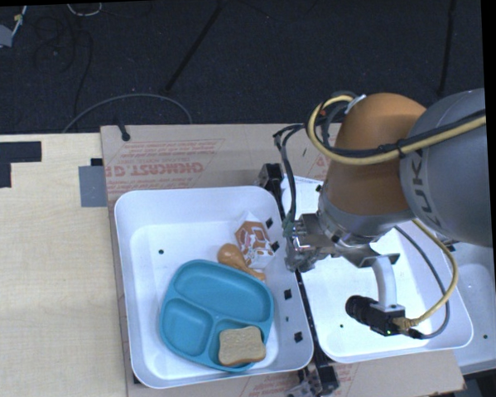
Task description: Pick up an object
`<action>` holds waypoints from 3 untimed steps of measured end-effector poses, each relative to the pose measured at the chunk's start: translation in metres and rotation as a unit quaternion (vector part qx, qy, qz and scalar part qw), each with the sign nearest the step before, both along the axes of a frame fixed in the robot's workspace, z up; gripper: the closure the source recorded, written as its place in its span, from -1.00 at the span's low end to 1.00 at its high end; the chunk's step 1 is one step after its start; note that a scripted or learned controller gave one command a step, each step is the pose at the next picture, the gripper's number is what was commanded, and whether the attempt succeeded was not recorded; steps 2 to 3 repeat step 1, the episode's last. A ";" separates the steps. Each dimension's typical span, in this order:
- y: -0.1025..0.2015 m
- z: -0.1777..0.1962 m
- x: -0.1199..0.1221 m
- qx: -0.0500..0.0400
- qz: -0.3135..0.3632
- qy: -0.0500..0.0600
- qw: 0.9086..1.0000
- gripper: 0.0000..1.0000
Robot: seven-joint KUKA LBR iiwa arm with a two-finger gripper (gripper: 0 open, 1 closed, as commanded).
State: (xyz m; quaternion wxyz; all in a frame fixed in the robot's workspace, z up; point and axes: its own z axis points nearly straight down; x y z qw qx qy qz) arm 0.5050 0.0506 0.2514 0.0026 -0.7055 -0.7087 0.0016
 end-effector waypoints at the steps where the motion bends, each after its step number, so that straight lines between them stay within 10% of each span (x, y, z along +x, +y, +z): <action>1: 0.050 -0.003 -0.010 0.000 0.000 0.000 1.000 1.00; 3: 0.050 -0.003 -0.010 0.000 0.000 0.000 1.000 1.00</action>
